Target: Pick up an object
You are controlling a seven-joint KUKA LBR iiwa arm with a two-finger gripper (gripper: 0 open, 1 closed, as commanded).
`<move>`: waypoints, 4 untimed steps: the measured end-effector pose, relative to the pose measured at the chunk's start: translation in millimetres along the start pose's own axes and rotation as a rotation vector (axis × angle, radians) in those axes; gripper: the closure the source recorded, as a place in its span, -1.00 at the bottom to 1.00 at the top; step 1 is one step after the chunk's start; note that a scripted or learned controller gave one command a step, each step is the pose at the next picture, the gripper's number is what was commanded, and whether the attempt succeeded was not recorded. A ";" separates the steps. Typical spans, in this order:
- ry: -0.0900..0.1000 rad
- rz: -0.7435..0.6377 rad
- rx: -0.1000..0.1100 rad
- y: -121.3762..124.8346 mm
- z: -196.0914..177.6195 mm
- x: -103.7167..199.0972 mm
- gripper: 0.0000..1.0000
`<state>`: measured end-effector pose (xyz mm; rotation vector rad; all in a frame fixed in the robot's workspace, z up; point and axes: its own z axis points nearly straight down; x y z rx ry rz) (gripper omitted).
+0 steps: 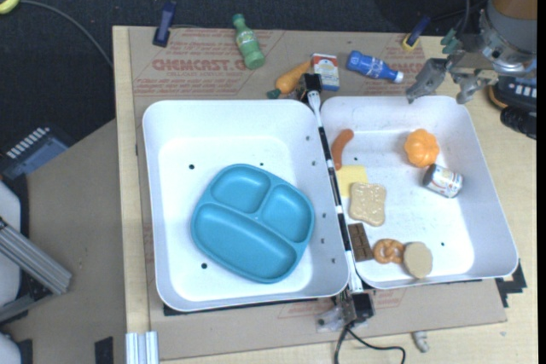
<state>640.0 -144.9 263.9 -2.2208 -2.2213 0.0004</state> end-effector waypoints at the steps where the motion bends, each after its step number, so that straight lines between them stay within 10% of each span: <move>1: 0.000 0.001 0.002 3.2 117.9 -43.7 -1.00; 2: 0.000 0.001 0.002 -5.3 179.9 -42.8 -1.00; 3: -0.001 0.000 -0.003 -3.7 167.9 -42.9 1.00; 4: -0.002 0.004 0.024 21.7 179.7 -0.3 1.00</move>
